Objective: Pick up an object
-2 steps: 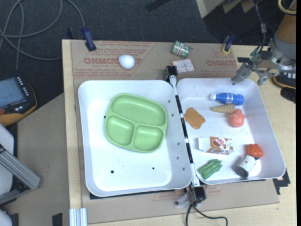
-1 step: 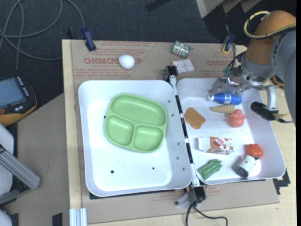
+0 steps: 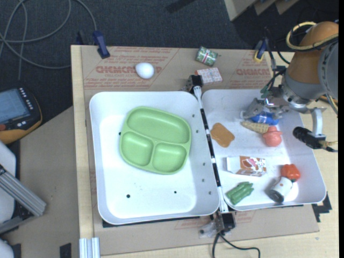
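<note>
- One target: the waffle cone (image 3: 257,126) lies just beneath my gripper (image 3: 263,110), long axis running left-right in the right bin (image 3: 317,168).
- Whether I'm clamped or spread, I cannot tell.

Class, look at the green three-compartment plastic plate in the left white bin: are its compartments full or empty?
Empty. The green three-compartment plastic plate lies flat in the left white bin, and all three hollows show bare green plastic with nothing in them.

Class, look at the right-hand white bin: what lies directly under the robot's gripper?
Under the gripper lies a blue item beside a tan cone-like piece, in the right bin. The gripper covers the blue item's upper part, so its full shape is hidden.
</note>
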`<state>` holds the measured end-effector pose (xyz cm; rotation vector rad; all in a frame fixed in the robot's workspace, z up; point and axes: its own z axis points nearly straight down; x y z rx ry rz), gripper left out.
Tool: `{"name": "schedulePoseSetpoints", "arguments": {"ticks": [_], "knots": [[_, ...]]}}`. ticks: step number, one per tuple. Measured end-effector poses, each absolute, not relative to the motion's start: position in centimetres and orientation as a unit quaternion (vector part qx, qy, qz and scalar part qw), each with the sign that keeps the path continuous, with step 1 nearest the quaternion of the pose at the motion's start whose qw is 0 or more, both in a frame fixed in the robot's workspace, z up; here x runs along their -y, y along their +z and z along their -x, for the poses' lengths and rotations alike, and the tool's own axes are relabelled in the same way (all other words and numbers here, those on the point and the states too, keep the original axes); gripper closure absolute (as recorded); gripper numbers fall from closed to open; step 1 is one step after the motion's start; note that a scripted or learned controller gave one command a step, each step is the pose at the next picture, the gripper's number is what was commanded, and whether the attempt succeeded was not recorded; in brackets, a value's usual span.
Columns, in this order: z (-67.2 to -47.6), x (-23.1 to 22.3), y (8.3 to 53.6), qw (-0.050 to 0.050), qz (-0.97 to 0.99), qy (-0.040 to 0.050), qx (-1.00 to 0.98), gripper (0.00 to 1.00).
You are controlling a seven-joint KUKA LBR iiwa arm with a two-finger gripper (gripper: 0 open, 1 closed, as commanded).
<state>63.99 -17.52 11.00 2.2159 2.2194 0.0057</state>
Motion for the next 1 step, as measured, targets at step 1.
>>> {"name": "schedulePoseSetpoints", "arguments": {"ticks": [1], "knots": [[-65.99,15.29,9.73,0.015,-0.707,0.0026,-0.707,0.0]]}}
